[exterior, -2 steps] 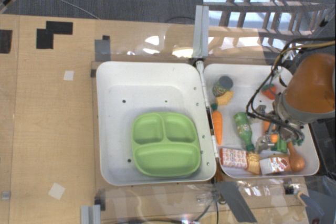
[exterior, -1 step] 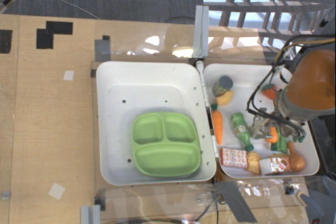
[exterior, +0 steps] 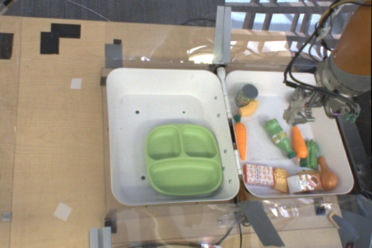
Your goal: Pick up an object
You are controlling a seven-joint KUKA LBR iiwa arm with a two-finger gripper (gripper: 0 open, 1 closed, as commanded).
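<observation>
The right bin [exterior: 264, 81] holds several toy foods. Among them are an orange carrot [exterior: 240, 139] by the left wall, a green bottle [exterior: 279, 136], a second orange carrot [exterior: 299, 142] and a dark green vegetable [exterior: 313, 154]. A grey-topped can [exterior: 249, 92] and a yellow piece [exterior: 249, 108] lie at the bin's back left. Along the front sit a red-and-white snack box [exterior: 264, 175], a white carton [exterior: 306, 183] and a brown drumstick-like piece [exterior: 327, 175]. My gripper [exterior: 300, 115] hangs open over the bin's right half, just behind the second carrot, with nothing between its fingers.
The left bin [exterior: 133, 96] bears a green divided plate [exterior: 183, 158] toward its front. A metal rail frame [exterior: 273, 14] stands behind the right bin. Black cables [exterior: 302, 46] loop from the arm's wrist. Wooden bench surface [exterior: 52, 142] spreads to the left.
</observation>
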